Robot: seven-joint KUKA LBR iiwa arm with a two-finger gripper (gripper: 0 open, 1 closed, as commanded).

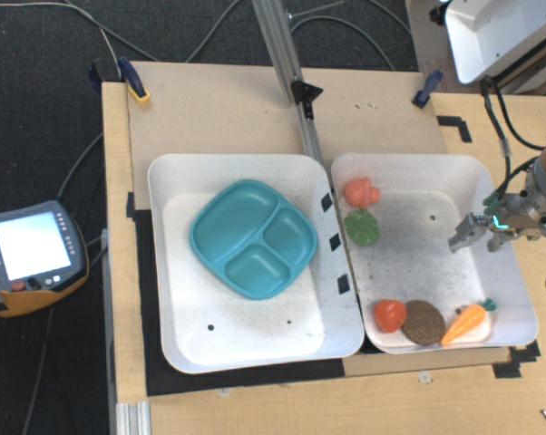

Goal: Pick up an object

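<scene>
The right bin (pixel 409 172) holds several toy foods. An orange-red piece (pixel 361 192) and a green leafy piece (pixel 362 228) lie by its left wall. At its front edge sit a red tomato (pixel 390 314), a brown round patty (pixel 424 322) and an orange carrot (pixel 466 323). My gripper (pixel 479 241) hovers over the right side of this bin, above bare floor, well apart from every item. Its fingers look open, and nothing is between them.
The left bin (pixel 178 333) holds a teal divided plate (pixel 253 238). A metal post (pixel 287 53) slants down to the divider between the bins. A teach pendant (pixel 28 256) lies off the bench at the left. Blue clamps (pixel 134 82) sit at the back corners.
</scene>
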